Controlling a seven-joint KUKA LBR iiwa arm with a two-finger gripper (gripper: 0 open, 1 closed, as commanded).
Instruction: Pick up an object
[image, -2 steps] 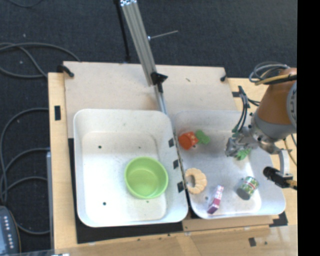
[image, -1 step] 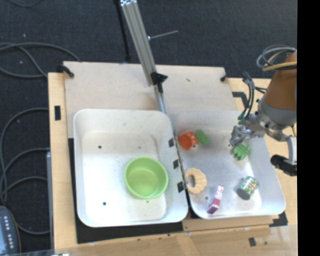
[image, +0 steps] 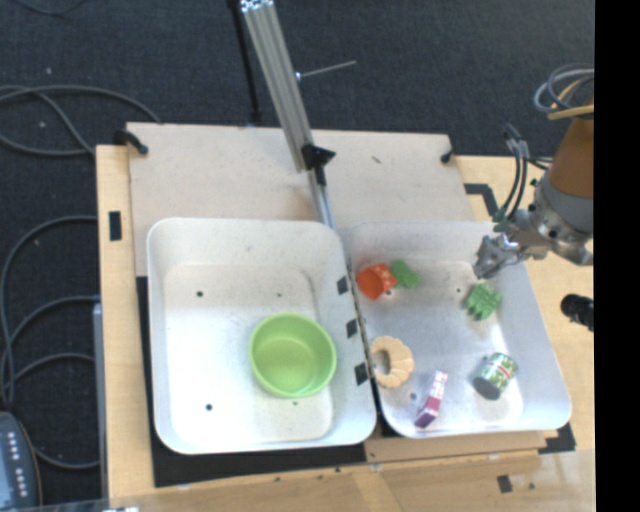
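A: Where is the end effector (image: 488, 256) sitting?

B: It is hanging over the upper right edge of the right bin (image: 530, 400), at the end of the grey arm (image: 570, 205) that is reaching in from the right. Whether it is wide or narrow I cannot tell — nothing is showing between its tips.

A: And the things it could be picking?

B: All but one are lying in the right bin. A green toy (image: 482, 301) is resting just below the end effector, apart from it. An orange object (image: 375, 282) is lying near the bin's left wall, touching a small green piece (image: 405, 274) on its right.

A: Lower down?

B: A tan ring (image: 391, 361) is sitting by the left wall, a pink and white item (image: 432, 399) is lying near the front rim, and a green and silver can-like thing (image: 495, 375) is lying to its right.

A: The left bin (image: 200, 250)?

B: It is holding a light green bowl (image: 292, 354) — upright, toward its lower right.
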